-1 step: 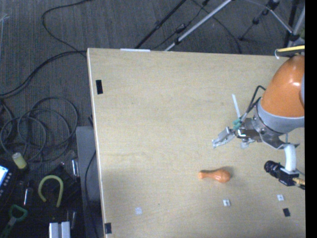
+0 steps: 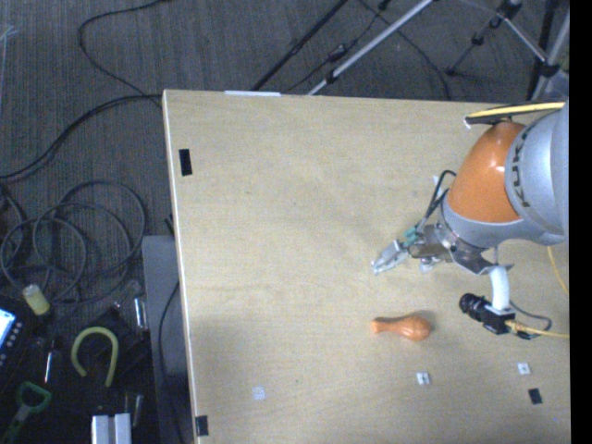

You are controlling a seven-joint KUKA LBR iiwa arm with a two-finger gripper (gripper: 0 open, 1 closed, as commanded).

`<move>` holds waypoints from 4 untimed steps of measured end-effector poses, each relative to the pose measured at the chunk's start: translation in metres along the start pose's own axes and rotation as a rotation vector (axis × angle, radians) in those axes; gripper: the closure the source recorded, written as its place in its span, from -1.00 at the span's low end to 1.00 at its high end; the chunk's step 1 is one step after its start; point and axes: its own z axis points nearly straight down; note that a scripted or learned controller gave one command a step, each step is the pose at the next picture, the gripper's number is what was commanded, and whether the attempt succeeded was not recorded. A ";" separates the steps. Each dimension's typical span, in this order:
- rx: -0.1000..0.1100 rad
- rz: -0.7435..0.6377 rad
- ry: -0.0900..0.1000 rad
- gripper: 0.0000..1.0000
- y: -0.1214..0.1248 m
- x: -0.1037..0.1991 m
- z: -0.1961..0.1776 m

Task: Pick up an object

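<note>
A pale wooden desk (image 2: 296,202) carries the scene, seen from above at a slant. The grey arm (image 2: 546,178) with its orange band (image 2: 486,183) reaches in from the desk's right edge, about halfway along it, and ends in the gripper (image 2: 387,260), which points toward the middle of the desk. The metal tips sit close together and nothing shows between them, but they are small and a little blurred, so how far the jaws stand apart cannot be told.

An orange object (image 2: 403,326) with a rounded body and a thinner neck lies on its side on the desk, nearer the front edge than the gripper and a little to its right. It is near the gripper but apart from it, with bare wood between the two. Its narrow end points toward the left edge of the desk.

A small black part with a white stem (image 2: 490,305) hangs below the arm's wrist, just right of the orange object, with a thin yellow cable (image 2: 536,329) trailing from it toward the right edge.

A black tag (image 2: 186,162) sits near the desk's left edge toward the far corner. A few small square markers (image 2: 424,377) lie near the front right corner. Beyond the left edge, on the floor, lie coiled cables (image 2: 74,239) and a green hook-shaped tool (image 2: 95,351).
</note>
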 end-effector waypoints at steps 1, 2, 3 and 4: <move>-0.001 0.238 -0.002 -1.00 0.069 -0.011 -0.001; -0.001 0.238 -0.003 -1.00 0.069 -0.011 -0.001; -0.003 0.070 -0.005 -1.00 0.090 -0.052 -0.024; -0.002 -0.041 -0.005 -1.00 0.113 -0.055 -0.002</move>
